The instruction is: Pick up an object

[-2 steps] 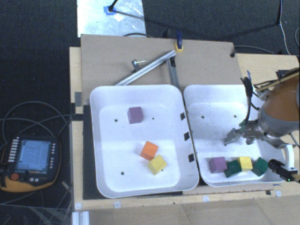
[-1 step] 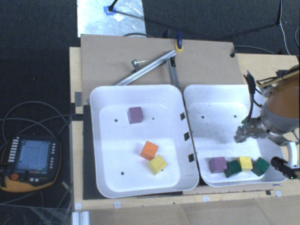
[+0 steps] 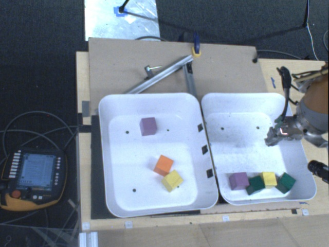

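The left bin (image 3: 110,153) holds a purple cube (image 3: 148,126), an orange cube (image 3: 163,164) and a yellow cube (image 3: 172,180) touching the orange one. Along the front of the right bin (image 3: 226,107) lie a purple block (image 3: 238,180), a dark green block (image 3: 255,184), a small yellow block (image 3: 269,179) and another green block (image 3: 285,182). My gripper (image 3: 274,136) hangs over the right side of the right bin, above and behind that row of blocks. Nothing shows between its fingers.
A metal bar (image 3: 159,74) lies on the brown board behind the bins. A teach pendant (image 3: 32,176) with cables sits off the bench at the left. The arm's grey body (image 3: 314,107) covers the right bin's far right edge.
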Controlling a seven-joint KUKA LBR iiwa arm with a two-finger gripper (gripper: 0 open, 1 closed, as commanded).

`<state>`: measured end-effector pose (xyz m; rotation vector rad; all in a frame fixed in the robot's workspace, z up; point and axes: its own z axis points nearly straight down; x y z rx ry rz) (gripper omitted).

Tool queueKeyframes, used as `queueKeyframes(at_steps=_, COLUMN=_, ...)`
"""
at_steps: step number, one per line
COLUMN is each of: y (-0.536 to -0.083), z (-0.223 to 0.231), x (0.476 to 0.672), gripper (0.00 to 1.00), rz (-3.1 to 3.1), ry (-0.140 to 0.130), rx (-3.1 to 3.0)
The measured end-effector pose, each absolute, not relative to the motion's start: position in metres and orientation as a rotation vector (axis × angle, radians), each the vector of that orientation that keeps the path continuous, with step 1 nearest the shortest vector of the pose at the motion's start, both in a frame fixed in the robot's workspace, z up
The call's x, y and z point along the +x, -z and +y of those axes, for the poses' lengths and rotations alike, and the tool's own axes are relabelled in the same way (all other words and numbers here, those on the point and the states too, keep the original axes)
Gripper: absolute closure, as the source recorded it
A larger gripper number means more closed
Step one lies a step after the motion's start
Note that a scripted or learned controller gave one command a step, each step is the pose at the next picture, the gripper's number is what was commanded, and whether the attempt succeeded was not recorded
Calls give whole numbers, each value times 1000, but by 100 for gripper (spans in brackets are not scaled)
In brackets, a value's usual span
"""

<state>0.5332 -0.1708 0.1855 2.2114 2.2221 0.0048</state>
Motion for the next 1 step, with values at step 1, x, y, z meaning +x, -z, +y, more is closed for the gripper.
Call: queueKeyframes(at_steps=1, y=-229, z=-173, x=533, gripper=100, rz=2222, ry=-5, rx=2211)
